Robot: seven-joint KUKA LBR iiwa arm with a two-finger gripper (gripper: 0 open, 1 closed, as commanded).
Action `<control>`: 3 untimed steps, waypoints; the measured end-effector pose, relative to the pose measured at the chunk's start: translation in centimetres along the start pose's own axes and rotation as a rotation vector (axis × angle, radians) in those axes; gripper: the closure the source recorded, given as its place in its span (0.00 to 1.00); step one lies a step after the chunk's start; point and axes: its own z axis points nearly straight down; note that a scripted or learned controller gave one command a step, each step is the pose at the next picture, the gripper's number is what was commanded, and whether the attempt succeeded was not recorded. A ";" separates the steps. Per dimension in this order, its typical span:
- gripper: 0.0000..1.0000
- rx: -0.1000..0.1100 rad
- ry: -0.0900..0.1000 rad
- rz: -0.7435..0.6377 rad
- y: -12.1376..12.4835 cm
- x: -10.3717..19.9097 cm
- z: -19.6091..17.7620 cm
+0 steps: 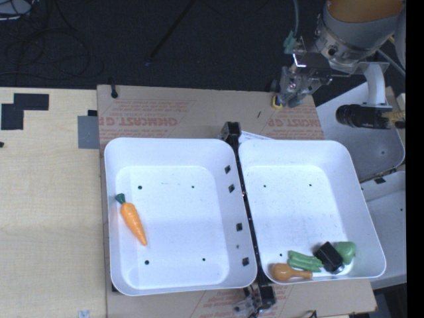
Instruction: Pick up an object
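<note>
Tool [293,93] raised beyond bins, grip state unclear, cardboard sheet [172,114] under white bins [169,151], dark cabled floor behind

arm [361,12] cut off at top, pincer [291,97] fingers indistinct

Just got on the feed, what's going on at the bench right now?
The gripper is up beyond the far edge of the right bin, above the cardboard, not over any object. A toy carrot lies in the left bin. The right bin's near corner holds a green pod, a black block and an orange gourd.
</note>
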 end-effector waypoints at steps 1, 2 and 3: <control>1.00 0.016 -0.001 0.003 1.2 -5.2 11.5; 1.00 0.005 0.000 0.000 -1.5 -8.0 7.1; 1.00 0.009 -0.001 0.001 1.3 -14.5 12.3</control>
